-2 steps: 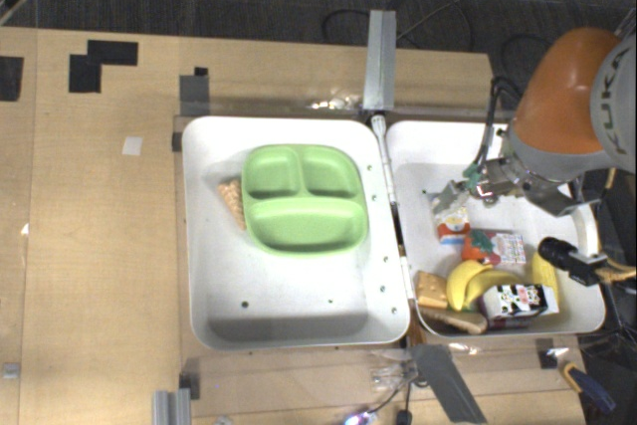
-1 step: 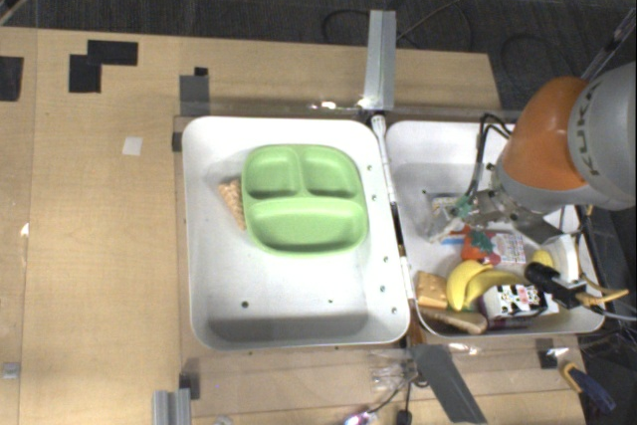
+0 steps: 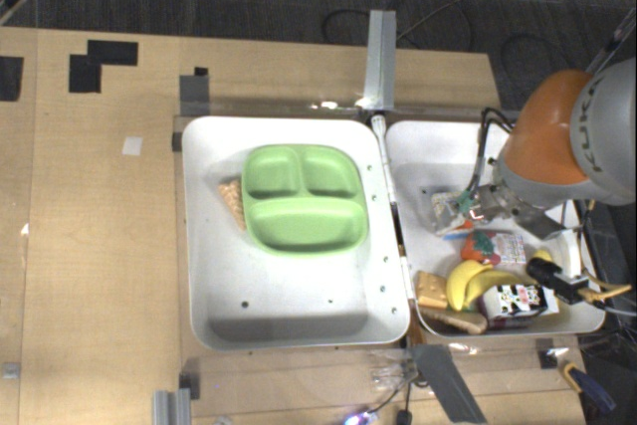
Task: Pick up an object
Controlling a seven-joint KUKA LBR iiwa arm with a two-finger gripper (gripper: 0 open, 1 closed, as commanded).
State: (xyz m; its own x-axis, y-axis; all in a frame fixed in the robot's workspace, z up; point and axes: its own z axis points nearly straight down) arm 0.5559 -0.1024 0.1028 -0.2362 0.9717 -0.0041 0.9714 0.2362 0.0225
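Observation:
In the right bin (image 3: 418, 146) my gripper (image 3: 476, 207) hangs low over a pile of small things at the bin's middle. Directly under it lie a clear crinkled packet (image 3: 445, 208) and a red and green item (image 3: 482, 244). Nearer the front of the bin sit a yellow banana (image 3: 468, 280), a black and white cow-print carton (image 3: 517, 301) and a tan bread piece (image 3: 432, 291). The wrist hides the fingertips, and nothing shows between them.
The left bin (image 3: 209, 234) holds a green divided plate (image 3: 303, 196) with a tan waffle-like piece (image 3: 232, 201) tucked at its left edge. A metal post (image 3: 381, 55) stands behind the divider between the bins. Cables trail by the right bin's outer side.

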